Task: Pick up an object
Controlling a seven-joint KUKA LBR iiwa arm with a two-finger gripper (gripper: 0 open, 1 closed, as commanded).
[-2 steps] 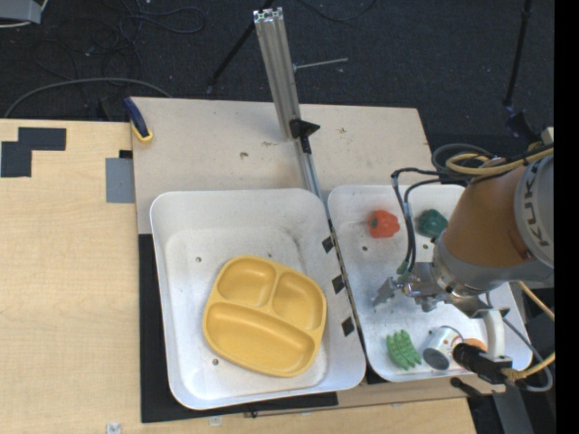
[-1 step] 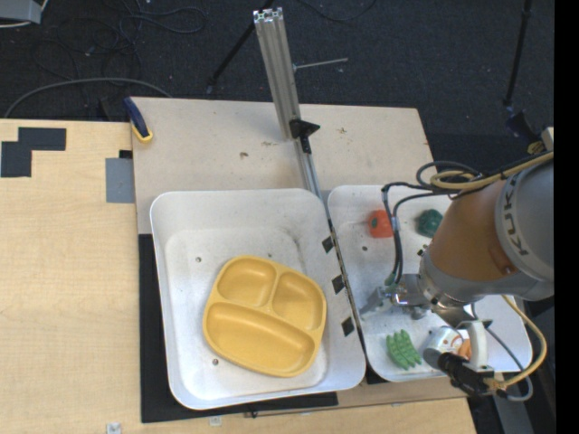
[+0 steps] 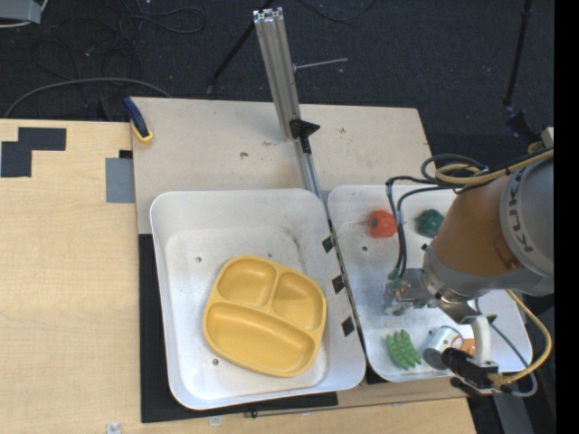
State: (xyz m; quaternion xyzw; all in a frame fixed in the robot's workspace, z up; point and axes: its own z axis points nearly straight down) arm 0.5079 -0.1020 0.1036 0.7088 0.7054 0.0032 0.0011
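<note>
The arm is reaching in from the right, its gripper (image 3: 399, 298) sitting low over the right bin (image 3: 357, 269); whether it is grasping anything cannot be told. A green object (image 3: 401, 348) is lying just near of the gripper. A red object (image 3: 382, 224) and a teal object (image 3: 429, 221) are resting farther back. A yellow divided tray (image 3: 264, 315) is occupying the left bin (image 3: 181, 233).

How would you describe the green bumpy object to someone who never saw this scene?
Look at the right white bin, the one the arm reaches into. Near its front edge lies a small green bumpy object. Unlike the red object and the dark green one farther back, it is bright green and ridged.
</note>
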